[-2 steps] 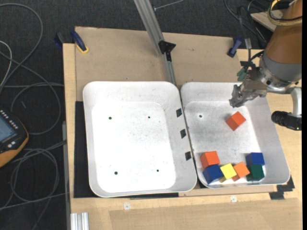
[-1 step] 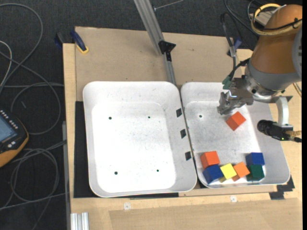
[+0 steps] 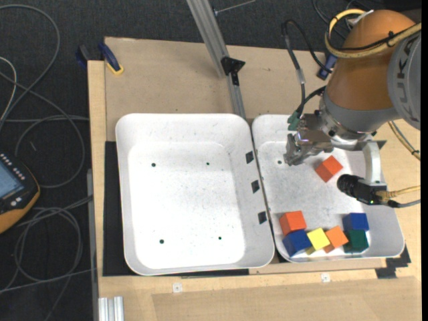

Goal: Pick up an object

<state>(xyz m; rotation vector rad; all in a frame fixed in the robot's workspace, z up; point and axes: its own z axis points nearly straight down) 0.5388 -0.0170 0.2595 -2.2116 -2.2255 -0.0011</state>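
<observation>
Orange block (image 3: 328, 169) lay tilted on the floor of the right bin (image 3: 271, 179), just beside the jaws (image 3: 295, 154), apart from them; whether the jaws stood wide or narrow could not be told; along the bin's near wall sat a cluster of blocks (image 3: 326, 235), orange, blue, yellow and green; the left bin (image 3: 134, 179) stood alongside on the counter (image 3: 167, 65).
</observation>
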